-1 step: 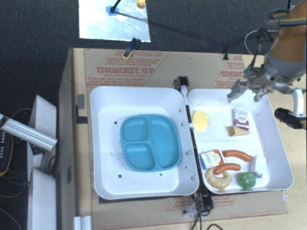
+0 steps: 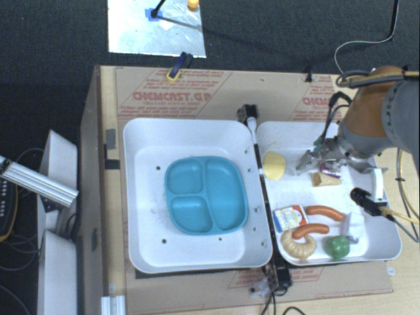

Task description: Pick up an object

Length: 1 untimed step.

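Two white bins sit side by side on the surface, and the right bin (image 2: 387,245) is where the choice has to be made, since the arm (image 2: 371,113) reaches into it from the right. The pincer (image 2: 321,157) hangs low over the back half of that bin; whether it is parted or closed I cannot tell, and nothing can be made out in its grip. Just beside it, toward the front and a touch to the right, lies a small tan block (image 2: 326,179), its long axis running roughly left to right across the bin; it looks the nearest candidate, needing little more than a short shift forward and a descent. A yellow round piece (image 2: 274,165) lies to the pincer's left against the wall shared with the left bin (image 2: 141,195), somewhat farther off. The two sausages (image 2: 317,220), the pale ring (image 2: 298,245), the green ball (image 2: 338,247) and the red-and-white packet (image 2: 289,216) cluster at the front, well apart from the pincer. The left bin carries a blue divided plate (image 2: 205,195).
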Motion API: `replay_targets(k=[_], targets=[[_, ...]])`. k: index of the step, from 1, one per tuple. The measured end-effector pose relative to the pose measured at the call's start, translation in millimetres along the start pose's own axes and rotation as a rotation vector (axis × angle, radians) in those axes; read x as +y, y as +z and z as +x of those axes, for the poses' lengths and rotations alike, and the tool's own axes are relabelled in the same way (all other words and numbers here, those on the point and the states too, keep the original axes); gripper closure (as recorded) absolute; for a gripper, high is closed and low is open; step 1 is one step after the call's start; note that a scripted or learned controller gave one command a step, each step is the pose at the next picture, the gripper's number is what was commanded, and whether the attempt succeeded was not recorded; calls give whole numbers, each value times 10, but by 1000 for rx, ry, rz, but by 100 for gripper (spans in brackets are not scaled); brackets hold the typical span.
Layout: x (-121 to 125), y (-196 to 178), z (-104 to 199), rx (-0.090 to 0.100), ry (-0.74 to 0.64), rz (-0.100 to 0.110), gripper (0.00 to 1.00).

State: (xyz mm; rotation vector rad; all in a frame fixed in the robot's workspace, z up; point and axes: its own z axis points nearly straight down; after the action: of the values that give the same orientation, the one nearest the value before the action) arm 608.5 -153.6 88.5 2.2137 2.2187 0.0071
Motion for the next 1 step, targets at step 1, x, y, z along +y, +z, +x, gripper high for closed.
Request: replay_targets(k=[1], targets=[[322, -5, -265, -1, -2, -2, 0]])
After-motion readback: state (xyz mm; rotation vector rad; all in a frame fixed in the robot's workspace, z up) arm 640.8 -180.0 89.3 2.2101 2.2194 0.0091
